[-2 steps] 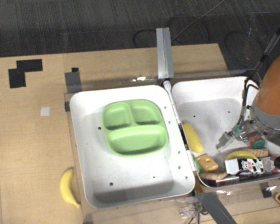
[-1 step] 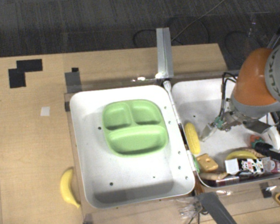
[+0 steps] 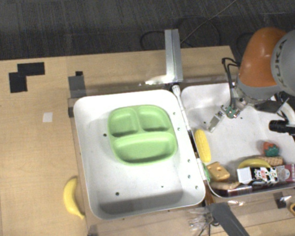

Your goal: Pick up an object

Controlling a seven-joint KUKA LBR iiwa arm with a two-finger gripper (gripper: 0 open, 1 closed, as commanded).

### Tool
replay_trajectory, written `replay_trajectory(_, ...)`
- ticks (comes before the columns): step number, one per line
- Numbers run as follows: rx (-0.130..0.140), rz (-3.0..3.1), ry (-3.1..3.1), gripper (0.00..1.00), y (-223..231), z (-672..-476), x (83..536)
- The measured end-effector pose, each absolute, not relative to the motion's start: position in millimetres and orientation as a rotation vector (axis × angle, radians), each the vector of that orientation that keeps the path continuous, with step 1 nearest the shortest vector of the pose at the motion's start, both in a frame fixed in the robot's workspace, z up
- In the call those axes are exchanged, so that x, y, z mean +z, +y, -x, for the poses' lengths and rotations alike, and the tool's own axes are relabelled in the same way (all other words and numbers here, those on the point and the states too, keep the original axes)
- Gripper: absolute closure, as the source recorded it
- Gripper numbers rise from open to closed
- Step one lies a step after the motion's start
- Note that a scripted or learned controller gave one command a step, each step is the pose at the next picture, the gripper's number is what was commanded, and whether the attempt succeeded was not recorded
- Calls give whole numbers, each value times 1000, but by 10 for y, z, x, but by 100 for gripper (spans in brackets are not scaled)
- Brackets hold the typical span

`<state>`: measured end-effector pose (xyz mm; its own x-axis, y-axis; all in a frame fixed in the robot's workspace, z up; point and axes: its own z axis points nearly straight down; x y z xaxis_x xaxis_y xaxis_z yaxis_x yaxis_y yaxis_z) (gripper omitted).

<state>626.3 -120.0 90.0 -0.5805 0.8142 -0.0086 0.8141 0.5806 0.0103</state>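
1. The fingers [image 3: 212, 125] look drawn together into one narrow tip with nothing between them, though they are small in the camera view. They hang over bare floor in the upper half of the right bin [image 3: 209, 97].
2. The nearest candidate is the corn cob [image 3: 202, 145], which lies lengthwise against the right bin's left wall, just below the fingers' tip.
3. It is probably a toy: light, stiff, with a bumpy skin that should give the fingers some bite. Being round, it may roll away if pinched off centre.
4. The best hold is likely across its short width at mid-length. The wall beside it leaves little room for a finger on that side, so a clipped rim is the risk.
5. More things crowd the right bin's lower edge: a banana [image 3: 254, 163], a biscuit [image 3: 219, 173] and a printed box [image 3: 265, 175], touching or nearly so, and harder to single out.
6. The arm [image 3: 260, 61] leans in over the right bin's upper right corner, wrist angled down and leftward.
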Motion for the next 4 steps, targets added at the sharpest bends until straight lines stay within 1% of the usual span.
replay_trajectory(1,3,-1643,2670,0,-1009,-6632,886)
replay_trajectory(2,14,-1627,2669,100,-981,-6669,1029)
replay_trajectory(3,10,-1599,2689,100,-1068,-5540,913)
replay_trajectory(4,11,-1631,2668,100,-1058,-5803,909)
